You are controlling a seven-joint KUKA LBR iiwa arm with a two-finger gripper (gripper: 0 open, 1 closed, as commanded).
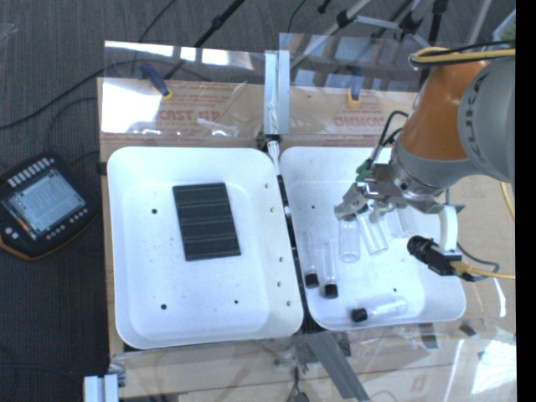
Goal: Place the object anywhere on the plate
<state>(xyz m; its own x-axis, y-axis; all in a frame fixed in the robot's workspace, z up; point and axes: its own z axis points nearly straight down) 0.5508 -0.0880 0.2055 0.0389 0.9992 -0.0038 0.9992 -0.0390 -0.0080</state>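
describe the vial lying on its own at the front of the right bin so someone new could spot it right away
Start at the right bin, the one under the gripper. Go to its near edge, where a clear vial with a black cap lies almost crosswise. The other vials lie lengthwise further back.

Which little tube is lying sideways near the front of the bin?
The tube at the right bin's front edge. It lies crossways with its black cap pointing left. The others, further back, lie lengthways, running front to back.
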